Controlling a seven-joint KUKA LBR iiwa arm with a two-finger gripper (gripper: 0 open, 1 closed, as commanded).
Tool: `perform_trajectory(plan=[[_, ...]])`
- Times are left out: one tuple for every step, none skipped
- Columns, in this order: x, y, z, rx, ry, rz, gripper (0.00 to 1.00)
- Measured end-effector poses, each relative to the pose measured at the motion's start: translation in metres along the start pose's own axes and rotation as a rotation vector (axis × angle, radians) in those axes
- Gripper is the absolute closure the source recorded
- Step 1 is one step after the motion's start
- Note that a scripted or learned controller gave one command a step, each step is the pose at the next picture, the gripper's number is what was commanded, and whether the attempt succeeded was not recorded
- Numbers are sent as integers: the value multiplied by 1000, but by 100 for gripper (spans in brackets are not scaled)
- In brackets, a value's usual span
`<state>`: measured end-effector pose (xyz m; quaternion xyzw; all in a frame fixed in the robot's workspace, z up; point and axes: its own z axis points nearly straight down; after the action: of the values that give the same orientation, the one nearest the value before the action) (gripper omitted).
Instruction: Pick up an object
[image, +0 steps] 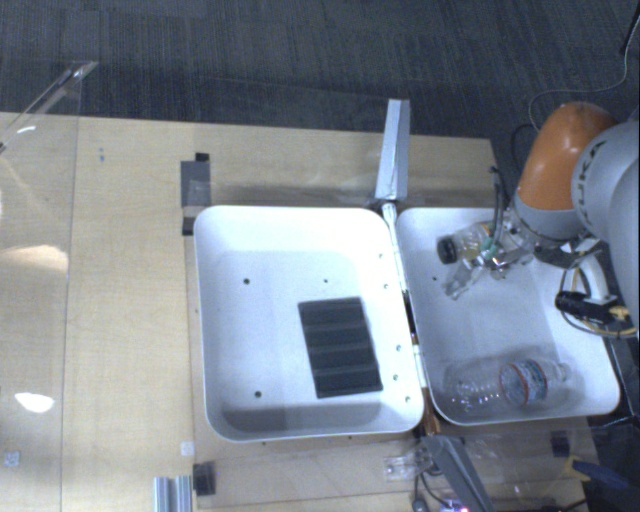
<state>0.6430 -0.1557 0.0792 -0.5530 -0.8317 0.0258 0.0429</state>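
A black ribbed rectangular pad (340, 347) lies flat in the left bin (230, 300), a little right of its middle. A clear plastic bottle (505, 385) lies on its side along the near wall of the right bin (580, 340). My gripper (452, 268) hangs over the far left part of the right bin, well behind the bottle. Its two fingers are spread and nothing is between them. The arm's orange band (560, 150) sits above the bin's far right corner.
A grey upright post (393, 150) stands behind the seam between the two bins. Black cables (590, 305) trail along the right bin's right side. Small clamps and brackets sit at the bench's near edge.
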Motion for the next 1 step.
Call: perform_trajectory(plan=[[7, 6, -3, -12, -6, 164, 0]])
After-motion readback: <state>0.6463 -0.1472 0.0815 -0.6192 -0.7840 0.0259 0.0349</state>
